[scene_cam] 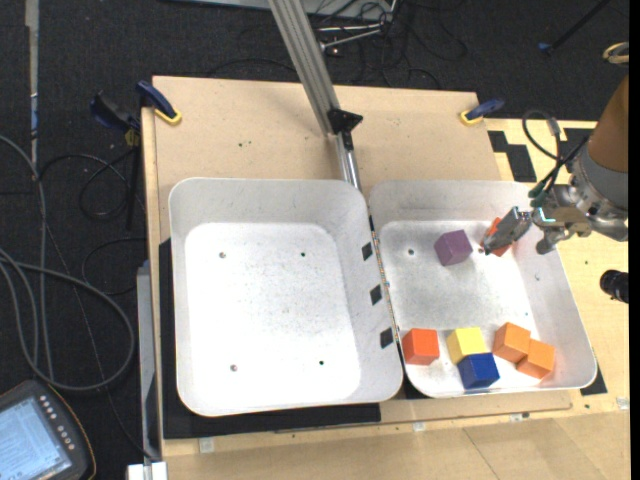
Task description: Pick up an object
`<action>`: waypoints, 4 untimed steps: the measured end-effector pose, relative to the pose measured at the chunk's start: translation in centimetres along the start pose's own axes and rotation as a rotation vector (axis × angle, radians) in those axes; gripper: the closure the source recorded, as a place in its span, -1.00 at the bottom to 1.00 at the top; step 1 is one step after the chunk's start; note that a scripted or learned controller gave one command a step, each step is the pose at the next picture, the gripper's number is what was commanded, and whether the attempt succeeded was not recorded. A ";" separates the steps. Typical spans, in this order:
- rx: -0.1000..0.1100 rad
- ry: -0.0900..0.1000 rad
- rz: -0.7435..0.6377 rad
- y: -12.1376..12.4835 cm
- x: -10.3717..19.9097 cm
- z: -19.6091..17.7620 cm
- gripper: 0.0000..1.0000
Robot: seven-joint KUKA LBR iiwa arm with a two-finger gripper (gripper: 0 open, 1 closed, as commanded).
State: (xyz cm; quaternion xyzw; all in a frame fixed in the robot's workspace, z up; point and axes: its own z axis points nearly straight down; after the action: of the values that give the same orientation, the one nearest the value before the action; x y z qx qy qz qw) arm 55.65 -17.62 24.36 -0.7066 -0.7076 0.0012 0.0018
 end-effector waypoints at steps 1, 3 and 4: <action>-0.004 -0.001 0.000 0.1 0.0 -0.2 -1.00; 0.000 0.000 0.002 0.6 -0.1 8.5 -1.00; 0.002 0.001 0.002 0.2 0.1 14.9 -1.00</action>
State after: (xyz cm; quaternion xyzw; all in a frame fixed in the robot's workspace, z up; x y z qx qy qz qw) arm 55.82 -17.55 9.50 -0.7074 -0.7068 0.0017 0.0028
